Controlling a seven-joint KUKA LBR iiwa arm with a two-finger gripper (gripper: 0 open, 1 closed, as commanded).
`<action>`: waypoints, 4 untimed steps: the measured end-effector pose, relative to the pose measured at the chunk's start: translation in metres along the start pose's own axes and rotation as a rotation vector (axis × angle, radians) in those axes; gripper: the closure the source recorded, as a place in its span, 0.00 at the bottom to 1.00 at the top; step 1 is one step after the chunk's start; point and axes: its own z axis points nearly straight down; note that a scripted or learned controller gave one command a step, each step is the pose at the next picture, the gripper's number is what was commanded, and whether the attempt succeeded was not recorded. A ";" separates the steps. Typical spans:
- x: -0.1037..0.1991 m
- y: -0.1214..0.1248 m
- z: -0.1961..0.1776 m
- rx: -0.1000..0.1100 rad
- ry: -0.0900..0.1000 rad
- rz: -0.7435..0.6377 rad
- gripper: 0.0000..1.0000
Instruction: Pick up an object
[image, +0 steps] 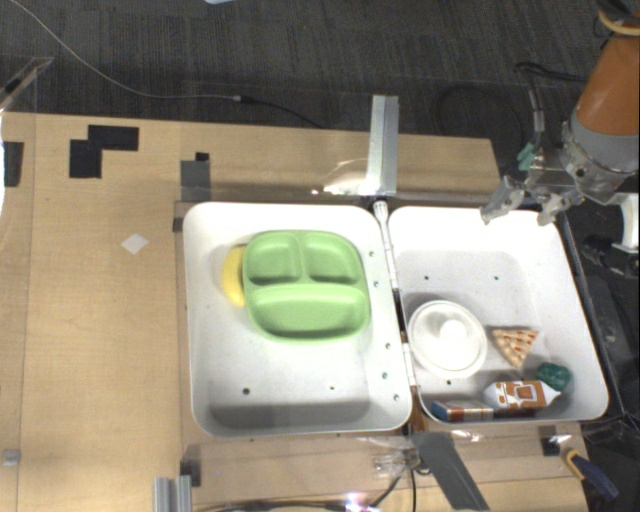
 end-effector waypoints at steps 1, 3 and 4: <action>0.007 -0.043 0.063 0.001 0.000 -0.075 0.00; -0.049 -0.135 0.167 -0.033 -0.020 -0.332 0.00; -0.050 -0.132 0.153 -0.042 -0.025 -0.332 1.00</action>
